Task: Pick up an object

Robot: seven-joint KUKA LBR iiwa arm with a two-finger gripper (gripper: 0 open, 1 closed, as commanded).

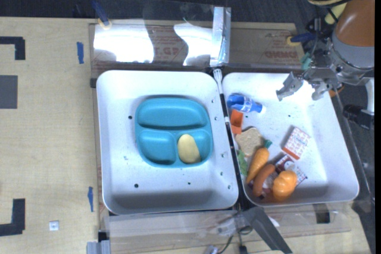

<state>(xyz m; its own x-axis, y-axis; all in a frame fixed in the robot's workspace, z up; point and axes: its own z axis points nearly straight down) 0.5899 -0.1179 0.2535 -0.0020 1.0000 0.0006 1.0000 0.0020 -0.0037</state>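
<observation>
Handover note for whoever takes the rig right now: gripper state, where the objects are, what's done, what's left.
Gripper: open, holding nothing, at the back of the right bin, nearer its right side.
Right bin objects: blue bottle at the back left; sandwich slice, carrot and orange fruit piled along the left wall toward the front; small red-and-white packet lying apart mid-bin.
Left bin: blue divided tray with a yellow lemon-like piece in its front right compartment.
Done: no pick yet.
Left: descend on an object, close, lift. The packet looks the most isolated target.
</observation>
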